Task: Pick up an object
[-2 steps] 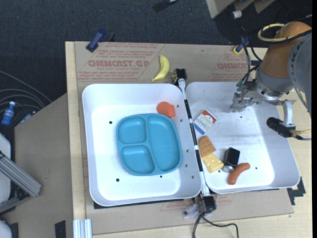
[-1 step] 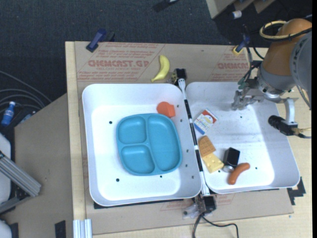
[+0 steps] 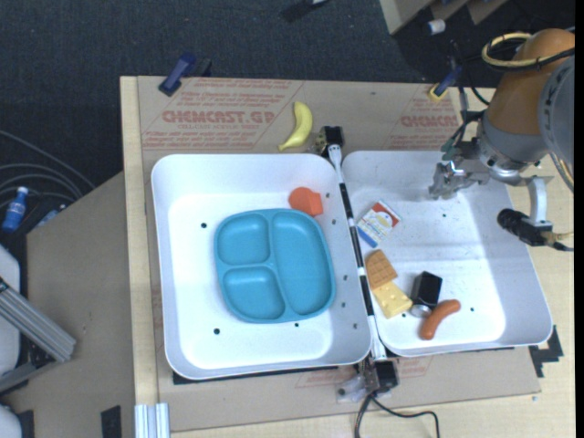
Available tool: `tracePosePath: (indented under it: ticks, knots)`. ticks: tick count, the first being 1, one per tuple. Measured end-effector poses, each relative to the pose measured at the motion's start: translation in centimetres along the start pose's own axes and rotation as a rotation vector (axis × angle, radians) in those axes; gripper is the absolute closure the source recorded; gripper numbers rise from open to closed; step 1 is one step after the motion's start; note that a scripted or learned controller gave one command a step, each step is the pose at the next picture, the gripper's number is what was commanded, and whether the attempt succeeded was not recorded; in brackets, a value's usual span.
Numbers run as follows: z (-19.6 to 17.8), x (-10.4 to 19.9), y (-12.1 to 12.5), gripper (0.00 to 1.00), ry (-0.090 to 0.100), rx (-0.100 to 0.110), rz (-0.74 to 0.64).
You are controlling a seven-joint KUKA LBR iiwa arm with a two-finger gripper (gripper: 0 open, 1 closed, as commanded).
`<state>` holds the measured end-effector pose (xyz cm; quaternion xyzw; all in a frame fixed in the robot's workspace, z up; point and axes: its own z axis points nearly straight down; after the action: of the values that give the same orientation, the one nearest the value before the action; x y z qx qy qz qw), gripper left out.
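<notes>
tool point(image 3: 445, 181) over right bin's point(image 3: 520, 290) far edge, open floor below

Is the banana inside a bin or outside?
Outside. The banana lies on the brown board behind the left bin's back rim.

Divided tray point(image 3: 274, 265) in left bin point(image 3: 173, 245), sausage point(image 3: 440, 318) in right bin point(image 3: 511, 281)
</notes>
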<state>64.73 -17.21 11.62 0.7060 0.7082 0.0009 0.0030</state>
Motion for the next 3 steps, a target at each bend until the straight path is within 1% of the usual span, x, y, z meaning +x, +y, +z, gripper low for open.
tracePosePath:
  ticks: [2, 3]
  knots:
    - [-2.1, 0.0, 0.1, 1.0, -0.002, -0.004, -0.001]
    - [3.2, 2.9, 1.9, 1.0, 0.003, 0.006, 0.002]
